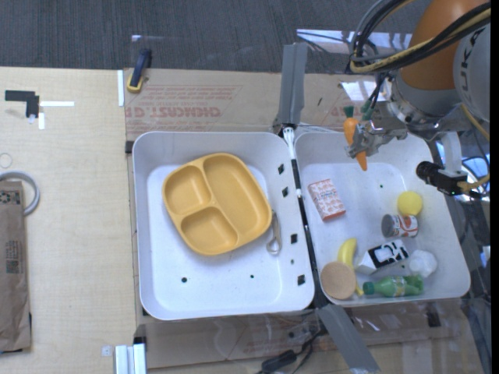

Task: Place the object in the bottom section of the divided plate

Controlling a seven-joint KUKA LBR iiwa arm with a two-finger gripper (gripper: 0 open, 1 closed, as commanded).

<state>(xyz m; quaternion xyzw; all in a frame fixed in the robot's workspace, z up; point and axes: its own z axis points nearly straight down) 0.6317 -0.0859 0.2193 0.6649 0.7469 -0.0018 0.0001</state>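
The pincer (pixel 360 140) hangs over the upper left corner of the right bin (pixel 444 283), closed on a small orange carrot-like object (pixel 357 140) lifted clear of the bin floor. The pick looks done; the carry and the drop are left. The yellow divided plate (pixel 217 202) sits in the left bin (pixel 226 298), its bottom section bare.

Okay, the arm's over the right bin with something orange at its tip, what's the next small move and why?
Probably carry left toward the plate. The gripper hangs over the right bin's upper left corner with a small orange object, maybe a carrot, at its tip. The plate lies in the left bin, its bottom section bare. I can't confirm the grip is firm, so go slowly.
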